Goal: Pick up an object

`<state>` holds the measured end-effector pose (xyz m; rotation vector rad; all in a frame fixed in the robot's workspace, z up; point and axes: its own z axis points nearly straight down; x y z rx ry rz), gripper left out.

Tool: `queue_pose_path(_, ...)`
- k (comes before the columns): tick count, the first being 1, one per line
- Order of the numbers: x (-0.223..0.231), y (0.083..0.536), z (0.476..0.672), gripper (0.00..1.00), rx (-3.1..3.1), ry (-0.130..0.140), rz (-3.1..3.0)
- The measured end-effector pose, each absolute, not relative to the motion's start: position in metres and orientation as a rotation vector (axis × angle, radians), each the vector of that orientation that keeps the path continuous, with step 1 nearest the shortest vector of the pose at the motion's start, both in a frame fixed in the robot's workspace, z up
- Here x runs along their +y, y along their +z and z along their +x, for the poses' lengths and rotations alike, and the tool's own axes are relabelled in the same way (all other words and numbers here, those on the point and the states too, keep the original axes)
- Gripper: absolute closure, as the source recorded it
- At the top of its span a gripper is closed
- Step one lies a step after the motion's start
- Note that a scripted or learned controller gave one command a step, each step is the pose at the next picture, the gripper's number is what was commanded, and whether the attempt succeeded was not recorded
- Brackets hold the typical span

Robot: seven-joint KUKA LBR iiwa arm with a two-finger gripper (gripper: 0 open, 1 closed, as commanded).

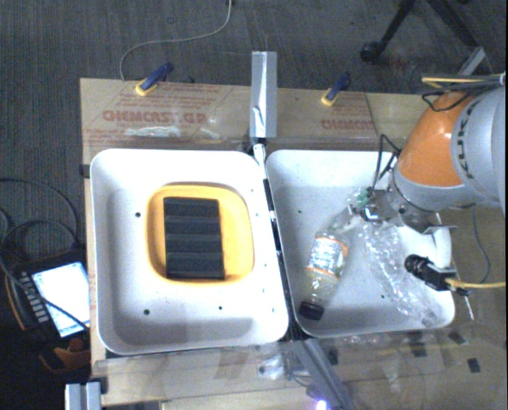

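Note:
A clear plastic bottle (324,261) with an orange-and-white label and a black cap lies on its side in the right bin (313,178), cap toward the front edge. Crumpled clear plastic wrap (396,272) lies to its right. The left bin (117,229) holds a yellow tray (156,229) with a black ridged block (193,237) inside it. The grey arm with its orange band (433,152) leans over the right bin's right side. My gripper (366,207) is low by the bottle's far end and the wrap, mostly hidden under the wrist.
A metal post (262,92) stands at the back between the bins. Two blue-and-yellow clamps (154,78) (336,87) hold the board's back edge. A black plug with a yellow cable (426,269) hangs beside the wrist. A tablet (61,293) lies on the floor at left.

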<state>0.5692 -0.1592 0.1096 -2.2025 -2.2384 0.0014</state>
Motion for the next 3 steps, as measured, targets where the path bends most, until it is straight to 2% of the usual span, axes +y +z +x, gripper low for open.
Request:
queue_pose_path(1, -0.207, 0.091, 0.591, 0.0, -2.368, -0.01, -2.074)
queue_pose_path(2, -0.207, 0.1, 0.592, 1.0, -2.369, -0.013, -2.075)
queue_pose_path(3, -0.141, 0.185, 0.595, 1.0, -2.47, -0.001, -1.941)
